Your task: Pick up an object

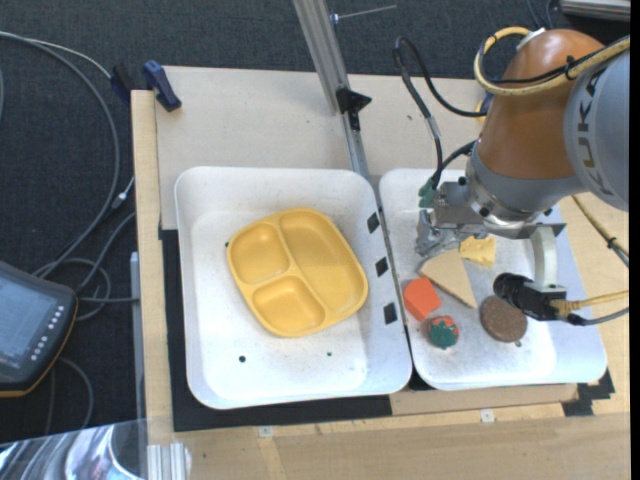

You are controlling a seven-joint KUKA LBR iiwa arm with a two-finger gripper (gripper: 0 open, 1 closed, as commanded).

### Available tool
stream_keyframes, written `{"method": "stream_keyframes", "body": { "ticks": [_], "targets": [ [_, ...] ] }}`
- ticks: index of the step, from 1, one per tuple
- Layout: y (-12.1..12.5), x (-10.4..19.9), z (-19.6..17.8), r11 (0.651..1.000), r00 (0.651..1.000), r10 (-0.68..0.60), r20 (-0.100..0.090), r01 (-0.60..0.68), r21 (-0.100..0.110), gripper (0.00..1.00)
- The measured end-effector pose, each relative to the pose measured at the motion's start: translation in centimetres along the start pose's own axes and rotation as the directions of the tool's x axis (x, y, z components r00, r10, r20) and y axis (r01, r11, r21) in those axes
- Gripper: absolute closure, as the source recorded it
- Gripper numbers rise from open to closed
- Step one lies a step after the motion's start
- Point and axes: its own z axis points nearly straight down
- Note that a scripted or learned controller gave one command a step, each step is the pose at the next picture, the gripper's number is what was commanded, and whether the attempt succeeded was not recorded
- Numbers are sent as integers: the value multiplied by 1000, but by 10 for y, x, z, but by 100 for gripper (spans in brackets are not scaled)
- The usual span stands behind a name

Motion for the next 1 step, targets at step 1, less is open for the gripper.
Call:
{"method": "stream_keyframes", "body": {
  "ticks": [1],
  "targets": [
    [16, 47, -5, 1000, 1000, 1, 0, -1, 0, 100]
  ]
}}
